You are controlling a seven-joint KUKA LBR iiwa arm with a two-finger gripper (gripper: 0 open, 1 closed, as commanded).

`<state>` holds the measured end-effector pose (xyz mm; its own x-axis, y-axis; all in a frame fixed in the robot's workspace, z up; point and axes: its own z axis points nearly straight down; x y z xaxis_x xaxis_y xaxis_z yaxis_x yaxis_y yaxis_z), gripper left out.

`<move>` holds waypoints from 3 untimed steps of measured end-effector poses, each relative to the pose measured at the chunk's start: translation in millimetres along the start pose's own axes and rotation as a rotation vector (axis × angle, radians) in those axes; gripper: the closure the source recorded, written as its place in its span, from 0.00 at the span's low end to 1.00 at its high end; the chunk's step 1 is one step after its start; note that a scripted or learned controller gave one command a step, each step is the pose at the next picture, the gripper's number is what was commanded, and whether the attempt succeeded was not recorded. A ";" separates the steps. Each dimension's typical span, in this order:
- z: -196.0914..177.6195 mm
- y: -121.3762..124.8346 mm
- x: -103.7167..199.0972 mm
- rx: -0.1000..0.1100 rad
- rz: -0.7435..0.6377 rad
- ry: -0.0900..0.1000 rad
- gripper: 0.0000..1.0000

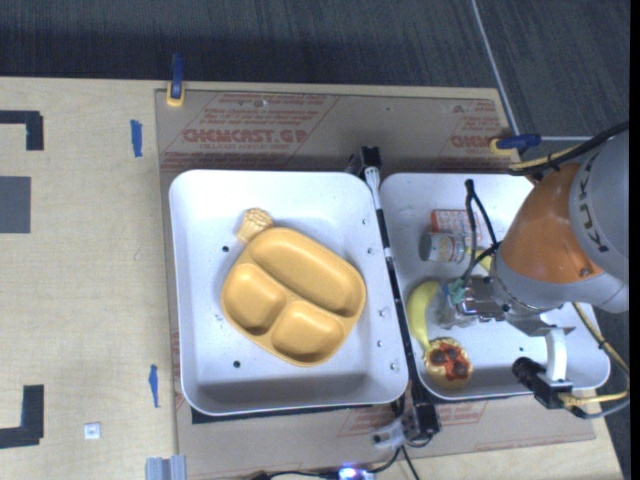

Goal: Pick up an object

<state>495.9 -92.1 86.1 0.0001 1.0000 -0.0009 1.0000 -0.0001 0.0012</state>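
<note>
A yellow divided plate (292,294) with three compartments lies tilted across the middle of the left bin (200,368), a small tan, ridged object (254,223) touching its upper-left edge. In the right bin (590,368), toward the frame's right, a can (447,245) lies on its side near the top, a yellow banana (424,311) curves along the left wall, and a small round bowl (448,361) of red and yellow contents sits just below it.
</note>
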 end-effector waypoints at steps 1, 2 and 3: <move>-0.9 1.1 -3.8 -0.006 0.004 -0.008 0.00; -0.7 -14.7 -4.4 -0.007 0.004 -0.005 0.00; -10.8 -13.2 -3.7 -0.010 0.002 -0.005 1.00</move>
<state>482.7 -95.8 96.9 0.0019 1.0000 -0.0055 0.9999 -0.0019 0.0114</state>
